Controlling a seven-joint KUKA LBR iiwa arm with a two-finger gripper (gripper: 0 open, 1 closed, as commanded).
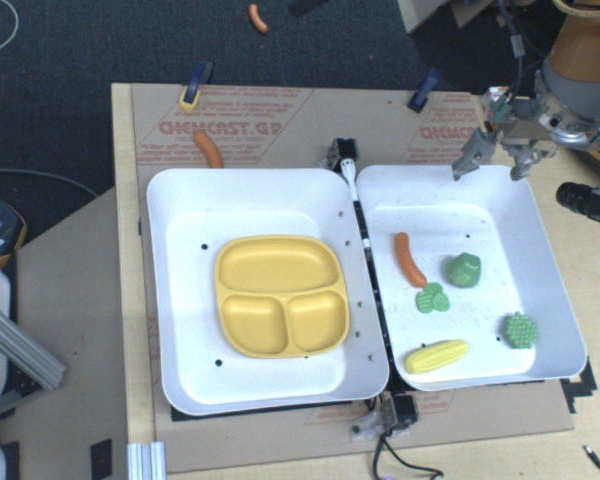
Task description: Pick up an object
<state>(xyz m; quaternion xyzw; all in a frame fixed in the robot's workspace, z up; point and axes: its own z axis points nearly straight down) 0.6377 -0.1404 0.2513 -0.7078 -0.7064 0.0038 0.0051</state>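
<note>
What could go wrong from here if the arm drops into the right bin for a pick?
The open two-finger gripper hangs above the right white bin's far rim and could catch it. The orange toy sausage and small green broccoli-like piece nearly touch, so a grasp may nudge both. The yellow toy corn cob near the front wall leaves little finger room.

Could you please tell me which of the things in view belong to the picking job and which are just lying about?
Job: gripper, open above the right bin; in that bin, sausage, pepper, broccoli, corn, spiky green piece.

Lying about: yellow plate in the left bin; two sausages outside the bins.
</note>
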